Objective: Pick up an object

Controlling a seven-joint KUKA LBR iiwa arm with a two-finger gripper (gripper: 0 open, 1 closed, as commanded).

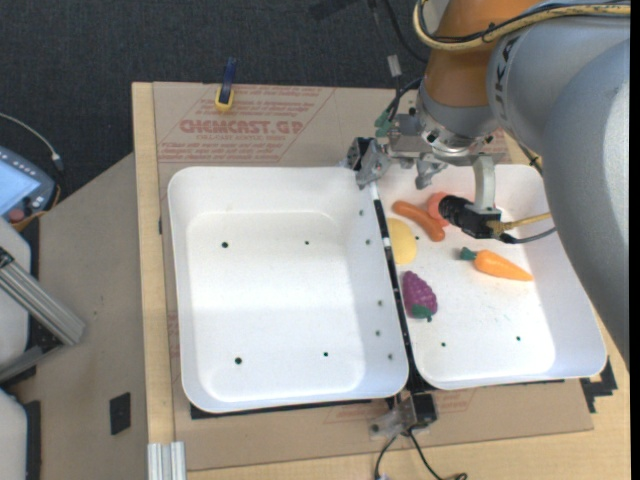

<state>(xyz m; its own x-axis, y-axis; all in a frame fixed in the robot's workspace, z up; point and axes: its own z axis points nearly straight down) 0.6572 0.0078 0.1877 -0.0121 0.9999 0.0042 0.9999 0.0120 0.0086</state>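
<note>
I am looking down on a robotics lab set-up, not a home or shop. The table (150, 268) is topped with a cardboard sheet (250, 118) printed with a brand name, and two shallow white bins (185, 298) sit side by side on it. A heavy grey industrial arm (560, 78) with an orange band reaches in. Loose cables (400, 448) trail off the front edge, dark carpet (90, 38) lies beyond, and aluminium framing (40, 303) shows at left.

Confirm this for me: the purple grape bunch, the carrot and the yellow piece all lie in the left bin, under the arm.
Wrong bin. The camera view shows the purple grape bunch, the carrot and the yellow piece lying in the right bin, under the arm.
</note>
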